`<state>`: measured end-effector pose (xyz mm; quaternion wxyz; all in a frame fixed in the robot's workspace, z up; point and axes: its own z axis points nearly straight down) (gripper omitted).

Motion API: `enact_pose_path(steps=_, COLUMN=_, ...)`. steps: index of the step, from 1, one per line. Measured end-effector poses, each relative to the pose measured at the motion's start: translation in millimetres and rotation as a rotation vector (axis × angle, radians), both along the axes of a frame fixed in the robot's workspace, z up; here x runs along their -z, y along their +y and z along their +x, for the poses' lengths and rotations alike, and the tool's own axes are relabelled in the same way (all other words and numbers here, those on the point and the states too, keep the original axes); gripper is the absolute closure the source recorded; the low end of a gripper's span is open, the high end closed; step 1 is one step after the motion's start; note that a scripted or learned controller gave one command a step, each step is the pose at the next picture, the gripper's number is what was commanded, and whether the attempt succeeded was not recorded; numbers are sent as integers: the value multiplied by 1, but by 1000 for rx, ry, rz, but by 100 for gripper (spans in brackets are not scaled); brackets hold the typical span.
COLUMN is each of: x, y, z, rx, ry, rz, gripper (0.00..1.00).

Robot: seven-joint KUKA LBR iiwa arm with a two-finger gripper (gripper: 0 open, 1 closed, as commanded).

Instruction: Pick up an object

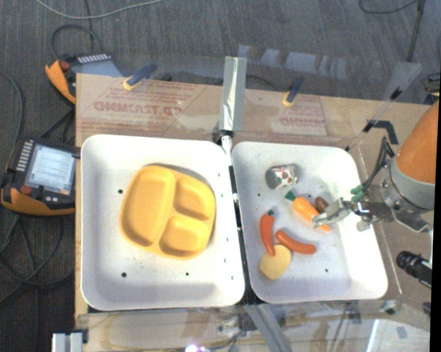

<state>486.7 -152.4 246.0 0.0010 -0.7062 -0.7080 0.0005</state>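
Nearest the bottom of the frame, a yellow potato-like piece [275, 266] lies in the right bin [362, 283], below a hot dog [296, 243] and red pepper [267, 233]. Farther up, the gripper [325, 219] reaches in from the right beside the carrot [304, 208]; whether its jaws are released or clenched I cannot tell. Beyond lies a can [282, 176], and the left bin [99, 276] holds a yellow divided tray [171, 210].

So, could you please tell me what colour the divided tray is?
Yellow; the tray shows best in the camera view.

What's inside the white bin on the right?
The right bin holds toy food: a carrot, a red chilli, a sausage, a yellow piece and a small can. The gripper covers whatever lies beneath it.
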Motion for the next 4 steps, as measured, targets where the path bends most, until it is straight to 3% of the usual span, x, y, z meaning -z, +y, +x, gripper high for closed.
enact_pose_path(steps=1, x=151, y=-25, z=55, rx=-217, ry=-1, rz=1, gripper=0)
enact_pose_path(steps=2, x=156, y=-1, z=110, rx=-172, ry=-15, rz=-7, gripper=0)
enact_pose_path(steps=3, x=146, y=-2, z=110, rx=-171, ry=-17, rz=-8, gripper=100)
enact_pose_path(steps=4, x=60, y=71, z=136, rx=-68, ry=0, rz=-3, gripper=100)
